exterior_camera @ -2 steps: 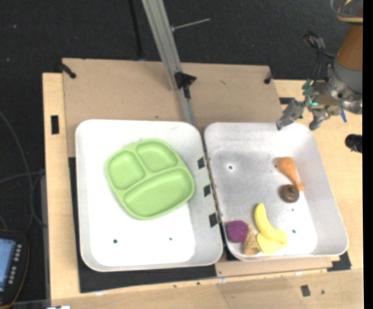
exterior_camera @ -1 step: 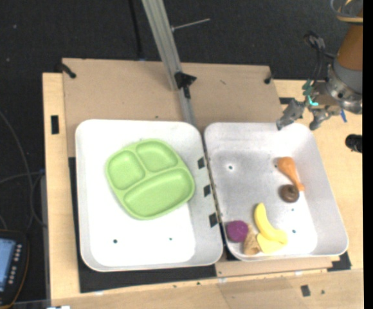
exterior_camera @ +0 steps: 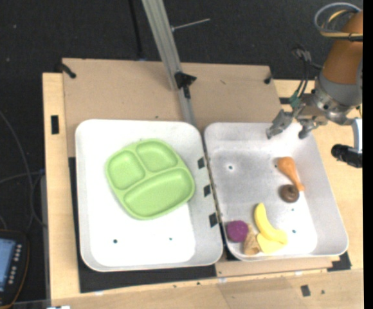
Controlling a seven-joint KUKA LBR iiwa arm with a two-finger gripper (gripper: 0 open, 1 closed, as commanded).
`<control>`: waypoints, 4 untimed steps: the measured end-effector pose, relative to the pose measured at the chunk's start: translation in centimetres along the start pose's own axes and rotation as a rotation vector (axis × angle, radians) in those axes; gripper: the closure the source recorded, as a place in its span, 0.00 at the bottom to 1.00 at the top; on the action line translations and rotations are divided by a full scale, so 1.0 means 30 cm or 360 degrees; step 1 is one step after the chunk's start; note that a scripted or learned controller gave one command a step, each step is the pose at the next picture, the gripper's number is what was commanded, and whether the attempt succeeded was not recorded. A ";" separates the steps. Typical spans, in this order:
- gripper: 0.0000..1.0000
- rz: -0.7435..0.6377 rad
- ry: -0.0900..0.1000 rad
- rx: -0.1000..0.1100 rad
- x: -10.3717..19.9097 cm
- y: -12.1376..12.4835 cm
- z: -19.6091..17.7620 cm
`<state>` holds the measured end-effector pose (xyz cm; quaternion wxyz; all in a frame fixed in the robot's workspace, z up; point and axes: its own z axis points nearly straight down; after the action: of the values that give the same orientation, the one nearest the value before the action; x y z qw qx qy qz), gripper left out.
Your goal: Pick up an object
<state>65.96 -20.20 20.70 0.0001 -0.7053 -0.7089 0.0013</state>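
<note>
robot arm (exterior_camera: pixel 342 60): orange band over a grey wrist section, yellowish cable loop above, thin dark cables down its left side; two-finger gripper (exterior_camera: pixel 292 127) with grey metallic fingers (exterior_camera: pixel 276 126).

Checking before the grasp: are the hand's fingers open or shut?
Open. The hand hangs over the right bin's far edge, its two fingers spread with nothing between them.

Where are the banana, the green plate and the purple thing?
banana (exterior_camera: pixel 267 224): camera view, middle of its yellow curve.
green plate (exterior_camera: pixel 153 195): camera view, floor of its largest compartment.
purple thing (exterior_camera: pixel 237 230): camera view, its top.
</note>
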 end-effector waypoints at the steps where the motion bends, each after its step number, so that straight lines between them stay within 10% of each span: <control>1: 0.00 0.0007 0.0000 0.0001 -0.018 0.001 0.143; 2: 0.00 0.0007 0.0000 0.0001 -0.020 -0.004 0.283; 3: 1.00 0.0003 -0.0006 -0.0010 -0.024 0.003 0.232; 4: 1.00 0.0008 -0.0003 -0.0017 -0.036 -0.001 0.013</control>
<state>65.93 -21.29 20.30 -0.0043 -0.7072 -0.7070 -0.0018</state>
